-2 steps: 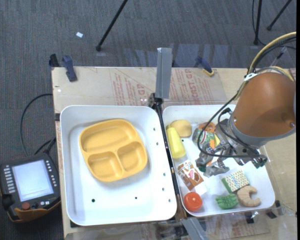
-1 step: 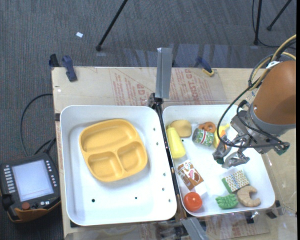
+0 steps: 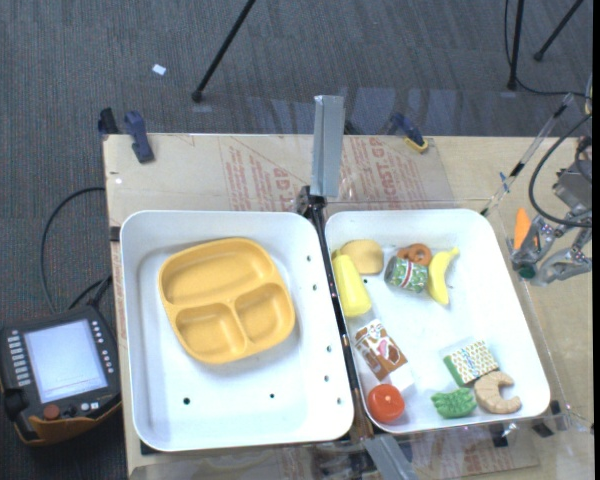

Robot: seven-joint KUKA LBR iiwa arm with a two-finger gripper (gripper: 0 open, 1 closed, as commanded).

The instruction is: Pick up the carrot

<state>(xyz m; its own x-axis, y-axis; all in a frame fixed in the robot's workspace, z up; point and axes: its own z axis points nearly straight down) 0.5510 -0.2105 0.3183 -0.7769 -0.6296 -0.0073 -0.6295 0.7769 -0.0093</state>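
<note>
Just outside the right rim of the right bin (image 3: 477, 308), over the bare bench (image 3: 180, 168), hangs the gripper (image 3: 557, 256), a grey metal shape partly cut by the frame edge; whether it is open or closed I cannot tell, because it is small and tangled with cables. Directly to the left of the gripper, between it and the bin rim, is the carrot (image 3: 521, 230), a short orange piece standing nearly upright; it looks very close to the gripper, but I cannot tell if it touches it or is held.

Further left of the gripper, inside the right bin, lie a banana (image 3: 442, 274) and just beside it a small can (image 3: 410, 269) with a brown ring on top; beyond these, near the wall between the bins, are a pale yellow round piece (image 3: 363, 256) and a yellow block (image 3: 351, 288). Below and left of the gripper, toward the near edge, are a patterned packet (image 3: 470, 360), a tan crescent (image 3: 501, 393), a green piece (image 3: 453, 403), a red tomato (image 3: 386, 402) and a brown and white carton (image 3: 380, 350).

Well apart from the gripper, the left bin (image 3: 145, 368) holds a yellow divided plate (image 3: 226, 298); a teach pendant (image 3: 60, 372) lies on the floor beyond it.
</note>
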